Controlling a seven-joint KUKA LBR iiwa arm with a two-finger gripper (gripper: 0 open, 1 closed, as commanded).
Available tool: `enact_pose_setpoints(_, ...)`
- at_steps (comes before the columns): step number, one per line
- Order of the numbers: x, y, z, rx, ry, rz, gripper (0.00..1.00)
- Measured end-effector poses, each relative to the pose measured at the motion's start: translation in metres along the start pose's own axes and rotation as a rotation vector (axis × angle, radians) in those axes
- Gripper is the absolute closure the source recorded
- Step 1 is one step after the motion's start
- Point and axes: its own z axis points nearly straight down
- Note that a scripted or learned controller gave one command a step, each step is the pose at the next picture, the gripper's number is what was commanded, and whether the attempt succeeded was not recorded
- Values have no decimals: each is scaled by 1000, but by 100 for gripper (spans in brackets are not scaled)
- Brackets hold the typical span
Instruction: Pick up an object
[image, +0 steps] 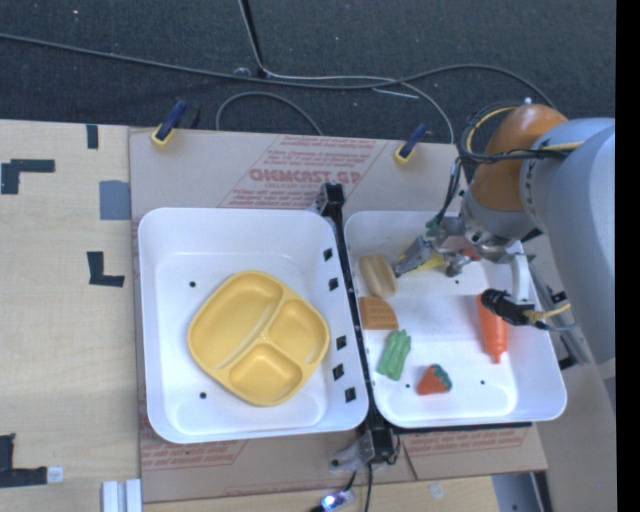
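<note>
My gripper hangs low over the back of the right bin, its fingers spread open. A small yellow thing shows between the fingers, mostly hidden by them. Just left of the gripper lies a tan bread roll. In front of the roll sits an orange-brown toast slice. A green vegetable piece and a red strawberry lie nearer the front. An orange carrot lies at the right side of the bin, beneath the arm's cable.
The left bin holds a yellow divided plate. A black divider runs between the bins. The grey arm with its orange band covers the right bin's back right corner. Cables trail across the dark floor behind.
</note>
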Motion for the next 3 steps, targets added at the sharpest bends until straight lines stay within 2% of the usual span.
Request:
enact_pose_setpoints(1, 1, 0, -9, 3, 0, -1, 100)
enact_pose_setpoints(3, -2, 18, -110, -3, 1, 0, 100)
